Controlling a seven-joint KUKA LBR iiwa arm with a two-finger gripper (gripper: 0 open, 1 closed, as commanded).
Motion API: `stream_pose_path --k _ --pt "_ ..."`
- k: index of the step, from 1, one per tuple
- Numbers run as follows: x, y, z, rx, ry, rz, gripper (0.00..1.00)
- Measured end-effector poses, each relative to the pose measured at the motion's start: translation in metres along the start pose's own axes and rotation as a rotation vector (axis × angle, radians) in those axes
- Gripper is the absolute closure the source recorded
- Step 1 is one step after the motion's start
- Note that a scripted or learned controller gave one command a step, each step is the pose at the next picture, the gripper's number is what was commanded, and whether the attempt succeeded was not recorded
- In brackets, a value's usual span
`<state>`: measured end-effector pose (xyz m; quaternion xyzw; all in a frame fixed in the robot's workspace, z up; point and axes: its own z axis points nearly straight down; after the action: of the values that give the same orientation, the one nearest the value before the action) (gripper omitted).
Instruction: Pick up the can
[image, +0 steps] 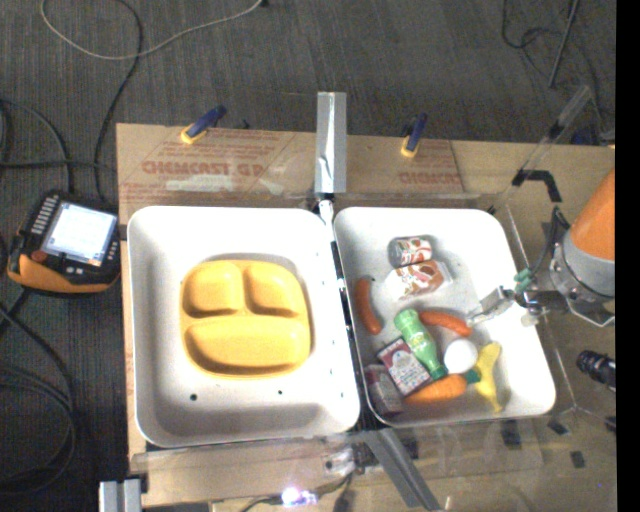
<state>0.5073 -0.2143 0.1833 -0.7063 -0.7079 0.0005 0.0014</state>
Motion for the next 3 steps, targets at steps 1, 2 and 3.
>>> stream_pose_path --k 1,2,3 --pt "-0.0040 0.0059 0.0756 0.003 0.007 -0.094 0.00" --pt "-0.0041 0.0066 0.0667 0.002 0.006 -0.094 1.00" --pt "-0.0043 0.0065 0.0668 0.002 0.005 -0.094 0.00"
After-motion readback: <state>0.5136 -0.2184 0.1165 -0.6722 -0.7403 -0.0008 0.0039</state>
